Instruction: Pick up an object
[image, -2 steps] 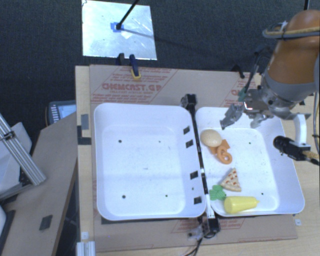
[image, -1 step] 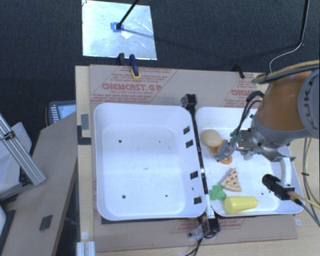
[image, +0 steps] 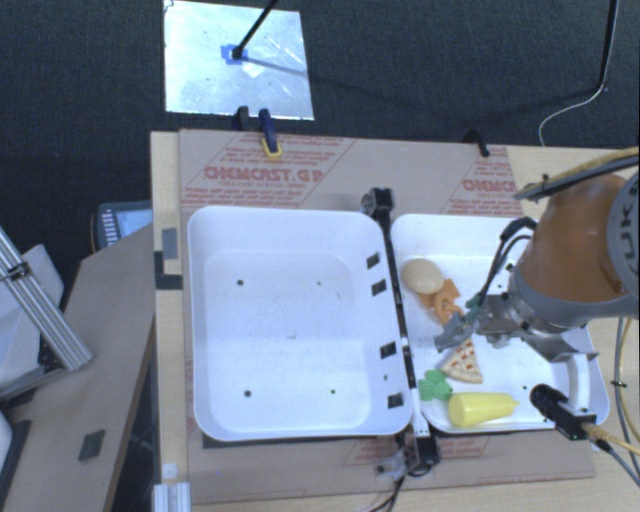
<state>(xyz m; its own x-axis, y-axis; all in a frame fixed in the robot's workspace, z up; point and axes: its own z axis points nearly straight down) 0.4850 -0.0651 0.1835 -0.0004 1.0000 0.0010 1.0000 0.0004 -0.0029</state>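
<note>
The right bin (image: 470, 228) holds several small things. A beige round piece (image: 421, 275) lies near its left wall, with an orange piece (image: 446, 299) just beside it. A pizza-slice toy (image: 464, 364) sits lower down, a green piece (image: 434, 384) is at its lower left, and a yellow oblong piece (image: 482, 407) lies along the front wall. My gripper (image: 453, 333) reaches in from the right and hangs low between the orange piece and the pizza slice. Nothing is visibly held in it.
The left bin (image: 285, 320) stands next to the right one, and a black divider (image: 393, 300) with clips runs between them. The arm's orange band and grey wrist (image: 575, 260) cover the right bin's right side. A black fitting (image: 556, 408) sits at the front right corner.
</note>
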